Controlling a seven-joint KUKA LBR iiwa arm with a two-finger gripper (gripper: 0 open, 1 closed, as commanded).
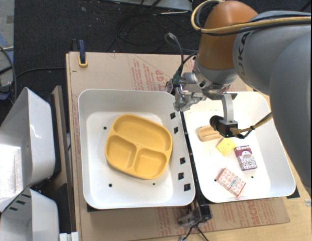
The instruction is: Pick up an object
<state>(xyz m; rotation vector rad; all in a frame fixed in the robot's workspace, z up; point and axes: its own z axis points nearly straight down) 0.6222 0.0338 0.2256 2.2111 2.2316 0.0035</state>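
My gripper (185, 98) hangs over the rim between the two bins, near their far end, with the orange-banded wrist above it. Nothing shows held in it. In the right bin (276, 185), a tan block (207, 133) lies closest to the gripper, just below and to its right. A yellow wedge (226, 146) sits beside the block. Further toward the front lie a small maroon carton (245, 157) and a pink patterned packet (230, 181). A yellow divided plate (138, 145) fills the middle of the left bin (90, 134).
The arm's large grey body covers the right bin's far right corner. Spare white bins (22, 139) stand off the bench at the left. A clamp (82, 59) grips the board's far left corner.
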